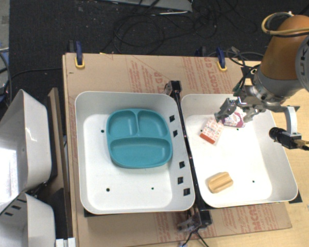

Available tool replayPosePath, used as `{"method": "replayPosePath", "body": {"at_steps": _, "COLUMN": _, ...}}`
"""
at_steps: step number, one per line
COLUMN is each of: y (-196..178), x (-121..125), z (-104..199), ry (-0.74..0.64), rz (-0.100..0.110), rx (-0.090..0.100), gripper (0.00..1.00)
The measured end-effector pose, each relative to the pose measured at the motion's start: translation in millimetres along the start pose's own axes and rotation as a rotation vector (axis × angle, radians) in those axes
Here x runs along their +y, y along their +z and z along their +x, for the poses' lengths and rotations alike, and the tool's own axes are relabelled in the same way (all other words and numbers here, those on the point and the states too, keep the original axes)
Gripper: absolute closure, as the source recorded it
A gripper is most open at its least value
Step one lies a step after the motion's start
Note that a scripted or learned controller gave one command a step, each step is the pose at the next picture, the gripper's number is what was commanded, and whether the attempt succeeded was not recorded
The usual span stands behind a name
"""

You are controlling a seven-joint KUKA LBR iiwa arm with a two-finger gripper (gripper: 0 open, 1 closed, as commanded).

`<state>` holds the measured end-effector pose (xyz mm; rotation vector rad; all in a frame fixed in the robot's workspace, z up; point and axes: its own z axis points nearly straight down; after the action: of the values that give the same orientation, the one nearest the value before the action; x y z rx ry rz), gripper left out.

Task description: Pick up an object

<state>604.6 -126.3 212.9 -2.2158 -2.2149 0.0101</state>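
Over the right bin (278,189), near its far edge, the gripper (236,112) is seen low above the bin floor; the grey arm (283,60) with its orange section is reaching in from the right side of the view; whether the fingers are spread or pressed together cannot be told, since they are blurred into the objects beneath. A small pink-and-white object (235,119) is seen directly under the gripper tip, touching or nearly touching it; a grasp cannot be confirmed. Just left of it, a red-and-white packet (211,131) is lying tilted on the bin floor, close beside the pink object. A tan bread-like piece (219,182) is lying nearer the front of the same bin, well apart from the gripper. A teal divided plate (139,138) is resting flat in the left bin (92,189), roughly centred, with three compartments visible. Both bins are sitting side by side on a brown board (144,73); two blue-and-yellow clamps (79,55) are fixed at its far edge; cables are lying on the dark floor beyond.
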Motion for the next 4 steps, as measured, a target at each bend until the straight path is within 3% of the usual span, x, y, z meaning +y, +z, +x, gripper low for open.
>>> {"method": "replayPosePath", "body": {"at_steps": 1, "y": -6, "x": 2, "z": 0, "ry": -0.002, "rz": -0.01, "rx": -0.002, "gripper": 0.0}}
{"method": "replayPosePath", "body": {"at_steps": 4, "y": 123, "x": 4, "z": 15, "ry": 0.0, "rz": -0.006, "rx": -0.001, "gripper": 0.0}}
